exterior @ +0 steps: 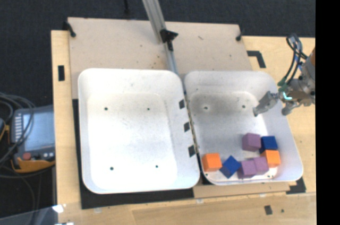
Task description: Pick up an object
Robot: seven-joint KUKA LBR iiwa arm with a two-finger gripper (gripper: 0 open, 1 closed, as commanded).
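Gripper [275, 103] open, fingers spread, nothing between them; purple block [251, 141] and blue block [269, 143] below, well apart, in right bin [223, 83].

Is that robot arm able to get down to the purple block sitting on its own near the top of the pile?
Probably yes. The gripper hangs over the right bin, up and right of the purple block. Nothing lies on that block, and bare bin floor lies between. The blue block beside it crowds one side.

The gripper [274, 104] was seen at about 3 o'clock in the frame, fingers spread apart and empty, with the wrist trailing off toward 3 o'clock.
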